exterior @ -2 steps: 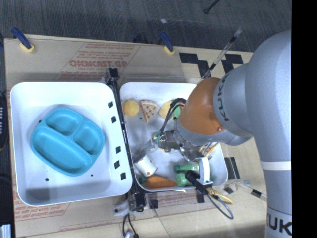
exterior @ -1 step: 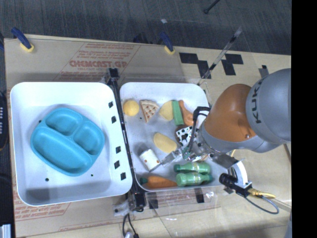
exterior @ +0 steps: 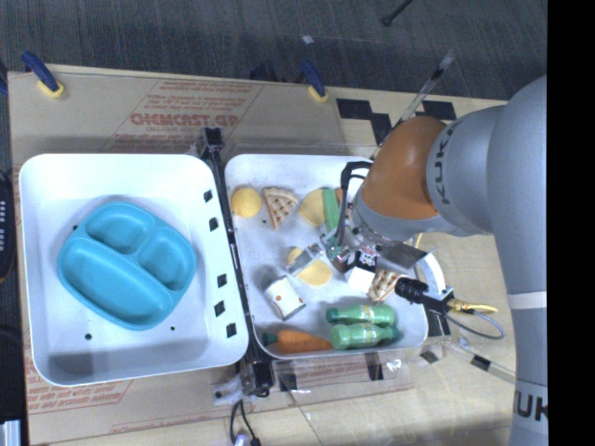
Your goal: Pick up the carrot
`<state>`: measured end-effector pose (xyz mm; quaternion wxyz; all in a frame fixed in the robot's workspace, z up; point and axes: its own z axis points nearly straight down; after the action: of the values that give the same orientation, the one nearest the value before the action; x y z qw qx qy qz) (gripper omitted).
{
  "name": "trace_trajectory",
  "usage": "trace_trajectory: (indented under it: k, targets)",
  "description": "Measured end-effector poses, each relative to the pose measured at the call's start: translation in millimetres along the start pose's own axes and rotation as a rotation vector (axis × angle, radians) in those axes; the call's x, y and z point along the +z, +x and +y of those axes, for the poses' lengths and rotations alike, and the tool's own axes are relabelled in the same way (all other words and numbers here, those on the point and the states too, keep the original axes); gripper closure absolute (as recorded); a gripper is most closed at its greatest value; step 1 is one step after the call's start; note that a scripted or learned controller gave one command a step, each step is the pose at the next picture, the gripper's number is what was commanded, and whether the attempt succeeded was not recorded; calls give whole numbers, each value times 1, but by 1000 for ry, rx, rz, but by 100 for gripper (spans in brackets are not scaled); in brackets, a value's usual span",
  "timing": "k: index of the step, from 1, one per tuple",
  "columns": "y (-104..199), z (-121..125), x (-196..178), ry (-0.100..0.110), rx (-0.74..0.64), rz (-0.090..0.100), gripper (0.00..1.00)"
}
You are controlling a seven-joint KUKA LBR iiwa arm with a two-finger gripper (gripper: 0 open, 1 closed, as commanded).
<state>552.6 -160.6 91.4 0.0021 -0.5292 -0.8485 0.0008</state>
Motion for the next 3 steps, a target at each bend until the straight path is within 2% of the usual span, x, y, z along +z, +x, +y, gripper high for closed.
trace_trajectory:
  k: [1, 2, 3]
  targets:
    - [20, 80, -45, -4, -20, -4, 0]
    - [6, 120, -47, -2, -418, -8, 0]
    - [33, 76, -6, -7, -346, -9, 0]
